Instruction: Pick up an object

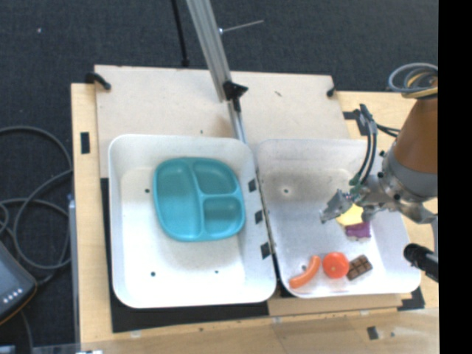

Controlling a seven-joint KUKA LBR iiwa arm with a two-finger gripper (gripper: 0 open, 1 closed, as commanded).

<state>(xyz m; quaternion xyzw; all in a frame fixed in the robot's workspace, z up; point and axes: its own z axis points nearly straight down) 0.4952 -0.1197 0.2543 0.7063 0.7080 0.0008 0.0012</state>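
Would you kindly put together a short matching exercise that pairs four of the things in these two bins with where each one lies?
Things:
1. teal divided plate
2. orange carrot piece
3. brown block
4. purple item

Places:
A. right bin, near edge, right of the red-orange round piece
B. middle of the left bin
C. right bin, just under the gripper, beside a yellow item
D. right bin, near edge, left of the red-orange round piece

Pairs: 1-B, 2-D, 3-A, 4-C
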